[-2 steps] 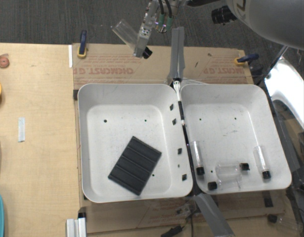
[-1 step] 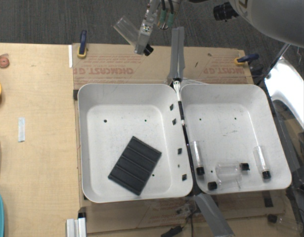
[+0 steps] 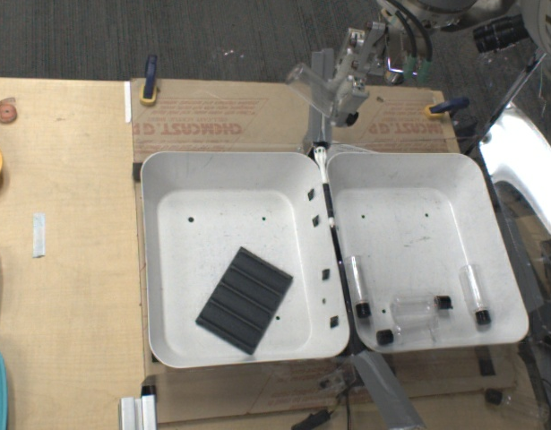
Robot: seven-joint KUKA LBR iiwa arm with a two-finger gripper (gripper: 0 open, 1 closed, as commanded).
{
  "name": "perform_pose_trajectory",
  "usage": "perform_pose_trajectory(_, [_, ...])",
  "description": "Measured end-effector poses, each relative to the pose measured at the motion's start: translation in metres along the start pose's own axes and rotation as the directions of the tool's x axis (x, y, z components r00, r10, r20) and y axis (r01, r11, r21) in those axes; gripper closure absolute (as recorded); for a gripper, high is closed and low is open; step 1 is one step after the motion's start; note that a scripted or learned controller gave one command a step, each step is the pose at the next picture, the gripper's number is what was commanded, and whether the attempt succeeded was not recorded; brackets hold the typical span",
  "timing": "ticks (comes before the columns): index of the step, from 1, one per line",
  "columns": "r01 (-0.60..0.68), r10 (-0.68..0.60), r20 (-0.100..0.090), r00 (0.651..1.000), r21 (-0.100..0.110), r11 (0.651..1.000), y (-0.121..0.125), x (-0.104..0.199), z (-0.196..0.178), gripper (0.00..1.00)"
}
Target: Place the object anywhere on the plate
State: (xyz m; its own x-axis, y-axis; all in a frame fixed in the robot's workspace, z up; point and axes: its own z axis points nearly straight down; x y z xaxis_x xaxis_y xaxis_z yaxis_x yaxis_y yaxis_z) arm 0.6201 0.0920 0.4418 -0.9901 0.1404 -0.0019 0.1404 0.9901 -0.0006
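Camera view: hand (image 3: 333, 92) above bins' far edge, finger state unclear; dark ribbed plate (image 3: 245, 299) in left bin (image 3: 167, 240).

From my screen the two bins (image 3: 167, 240) look like smooth white plastic with a slight sheen. The dark plate (image 3: 245, 299) is matt and ribbed, the clear tubes (image 3: 417, 312) glossy, and the tabletop (image 3: 60, 240) pale, dull wood.

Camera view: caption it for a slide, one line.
Gripper raised behind two white bins; dark ribbed plate lies in the left bin, clear objects in the right.
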Motion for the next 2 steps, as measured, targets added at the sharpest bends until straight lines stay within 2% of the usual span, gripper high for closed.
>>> perform_pose_trajectory(1, [-0.107, 0.107, 0.0, 0.994, -0.001, 0.994, 0.1045, -0.0093, 0.001, 1.0])
perform_pose_trajectory(2, [-0.108, 0.108, 0.002, 0.994, -0.002, 0.994, 0.1044, -0.0106, -0.0075, 1.0])
